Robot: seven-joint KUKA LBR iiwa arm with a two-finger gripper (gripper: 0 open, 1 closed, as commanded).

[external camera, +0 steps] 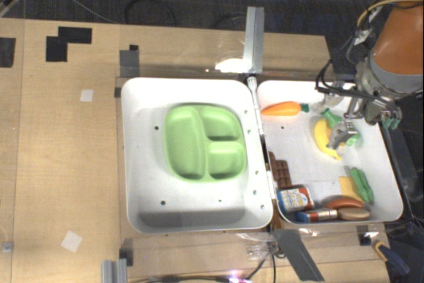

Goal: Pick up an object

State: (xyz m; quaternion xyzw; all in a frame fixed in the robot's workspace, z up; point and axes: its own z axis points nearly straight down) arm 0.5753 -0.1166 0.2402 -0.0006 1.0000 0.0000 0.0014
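Banana [322,137] lies in the right bin [391,162], at the frame's right, flat on the floor beside the carrot [281,109]. We judge the pick not yet done: nothing is lifted. Our gripper [342,136] sits low over the banana's right edge; we cannot tell how wide it stands or whether it has hold. Arm [397,43] reaches in from the upper right, wrist pointing down.

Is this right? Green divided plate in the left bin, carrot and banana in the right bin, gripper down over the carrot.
Not quite. The camera view shows the gripper down over the banana, not the carrot, which lies apart near the right bin's far left corner. The green divided plate does sit in the left bin.
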